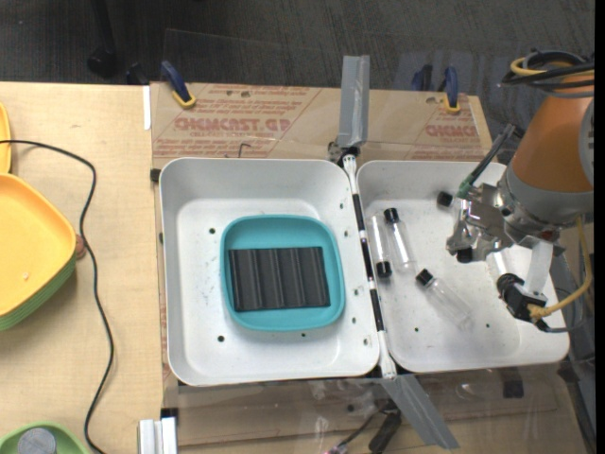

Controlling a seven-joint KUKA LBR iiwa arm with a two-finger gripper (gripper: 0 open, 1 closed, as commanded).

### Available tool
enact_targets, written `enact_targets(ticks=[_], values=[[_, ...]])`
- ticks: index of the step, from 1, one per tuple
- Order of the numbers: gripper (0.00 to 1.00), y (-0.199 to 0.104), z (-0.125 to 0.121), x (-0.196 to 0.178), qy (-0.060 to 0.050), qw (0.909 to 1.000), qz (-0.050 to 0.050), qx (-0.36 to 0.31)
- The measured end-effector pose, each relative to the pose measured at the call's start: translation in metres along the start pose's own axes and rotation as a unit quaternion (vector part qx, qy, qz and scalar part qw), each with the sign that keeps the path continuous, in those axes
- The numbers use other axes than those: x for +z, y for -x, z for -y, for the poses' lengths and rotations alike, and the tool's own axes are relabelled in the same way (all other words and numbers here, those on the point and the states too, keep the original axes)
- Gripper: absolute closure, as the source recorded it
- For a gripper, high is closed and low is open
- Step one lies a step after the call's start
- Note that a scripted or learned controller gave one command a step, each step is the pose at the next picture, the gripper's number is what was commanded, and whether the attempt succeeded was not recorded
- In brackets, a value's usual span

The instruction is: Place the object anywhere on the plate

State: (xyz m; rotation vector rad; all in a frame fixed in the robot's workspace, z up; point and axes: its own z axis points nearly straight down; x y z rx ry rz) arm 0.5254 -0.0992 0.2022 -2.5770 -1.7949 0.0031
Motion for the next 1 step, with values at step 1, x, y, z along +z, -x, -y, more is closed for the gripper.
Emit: enact_targets(ticks=[1], values=[[0.00,0.0001,0.0000,-0.0001,0.000,1.0000,0.000,0.000]])
